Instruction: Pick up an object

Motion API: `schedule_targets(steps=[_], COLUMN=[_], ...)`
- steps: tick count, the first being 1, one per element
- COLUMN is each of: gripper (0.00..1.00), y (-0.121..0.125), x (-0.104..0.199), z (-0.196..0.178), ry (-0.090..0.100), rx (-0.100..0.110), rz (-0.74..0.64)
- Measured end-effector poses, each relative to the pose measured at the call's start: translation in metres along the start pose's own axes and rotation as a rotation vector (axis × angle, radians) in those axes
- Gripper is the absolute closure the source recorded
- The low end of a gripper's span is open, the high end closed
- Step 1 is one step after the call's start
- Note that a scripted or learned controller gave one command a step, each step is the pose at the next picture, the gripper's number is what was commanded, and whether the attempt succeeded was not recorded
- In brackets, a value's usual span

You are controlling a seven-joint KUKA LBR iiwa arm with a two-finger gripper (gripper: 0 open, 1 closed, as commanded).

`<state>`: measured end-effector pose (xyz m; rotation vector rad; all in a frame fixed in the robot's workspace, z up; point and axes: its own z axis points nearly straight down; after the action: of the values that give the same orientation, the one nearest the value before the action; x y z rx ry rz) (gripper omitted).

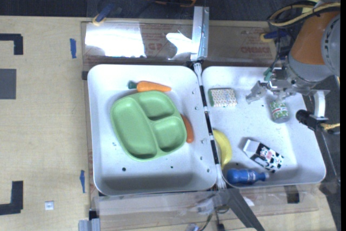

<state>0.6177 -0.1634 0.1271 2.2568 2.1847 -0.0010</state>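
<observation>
Hanging over the far right part of the right bin, the gripper sat directly above a small clear jar with a green band, which lay just toward the near side of the fingertips and appeared to stand between them; whether the claw was clenched on it or released could not be told from this slanted view. That jar was judged the likeliest object for the pick, being the item closest to the claw, upright or nearly so, with no clear long axis. Relative to the jar: a speckled rectangular sponge-like block lay well to its left near the bin divider; a black-and-white patterned carton lay nearer the camera, long axis slanting; a blue bottle lay on its side beyond that at the near wall; a yellow banana curved along the divider. Farther left, the left bin held a green divided plate, a carrot touching its far rim, and a second orange piece against its right rim.
</observation>
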Motion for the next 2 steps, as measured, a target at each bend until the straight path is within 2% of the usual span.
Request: schedule_targets(steps=[1,2], gripper=[0.0,0.0], y=[0.017,0.015], x=[0.031,-0.023], z=[-0.002,-0.019], ry=[0.0,0.0], rx=[0.001,0.002], rz=[-0.07,0.04])
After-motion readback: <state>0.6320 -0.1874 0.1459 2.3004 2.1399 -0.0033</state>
